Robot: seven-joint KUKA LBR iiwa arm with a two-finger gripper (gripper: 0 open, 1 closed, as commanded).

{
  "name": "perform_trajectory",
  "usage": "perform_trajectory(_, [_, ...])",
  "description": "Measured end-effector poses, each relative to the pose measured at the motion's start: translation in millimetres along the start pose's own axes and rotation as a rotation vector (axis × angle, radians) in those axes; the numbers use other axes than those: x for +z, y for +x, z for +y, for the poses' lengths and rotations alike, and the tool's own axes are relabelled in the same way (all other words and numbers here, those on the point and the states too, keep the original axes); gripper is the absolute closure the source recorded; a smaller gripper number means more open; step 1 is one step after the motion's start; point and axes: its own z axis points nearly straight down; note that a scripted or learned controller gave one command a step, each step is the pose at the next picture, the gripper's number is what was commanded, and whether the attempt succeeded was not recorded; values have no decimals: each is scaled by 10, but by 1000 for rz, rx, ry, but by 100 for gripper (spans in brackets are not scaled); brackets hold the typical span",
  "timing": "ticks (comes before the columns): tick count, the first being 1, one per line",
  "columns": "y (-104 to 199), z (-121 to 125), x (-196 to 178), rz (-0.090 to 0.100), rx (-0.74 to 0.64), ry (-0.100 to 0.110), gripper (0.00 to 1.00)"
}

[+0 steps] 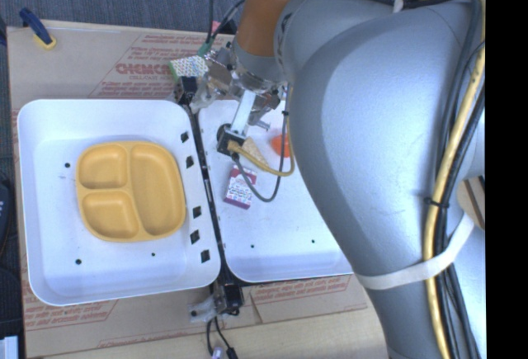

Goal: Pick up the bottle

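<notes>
Above the right bin (272,254), the arm (371,143) covers most room.
An orange thing (281,144), perhaps the bottle, shows at its edge; jaws' state cannot be told.

Yellow divided plate (130,190) in left bin (41,266) (purple packet (240,190) in right bin (297,254))

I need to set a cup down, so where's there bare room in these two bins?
Left bin: bare strips around the yellow plate, widest along the near edge. Right bin: a bare patch at the near end, between the maroon packet and the rim. Its far end is crowded: arm, packet, orange thing.
</notes>
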Motion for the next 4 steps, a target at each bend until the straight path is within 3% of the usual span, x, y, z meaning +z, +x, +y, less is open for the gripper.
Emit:
perform_trajectory(1, [7,-5,-101,-2,-9,4,100])
perform_trajectory(2, [350,-581,-1585,0,-248,-3,100])
perform_trajectory(3, [51,-1035,-824,-2,-710,0,100])
perform_trajectory(4, [-723,-903,-903,-2,-811,0,100])
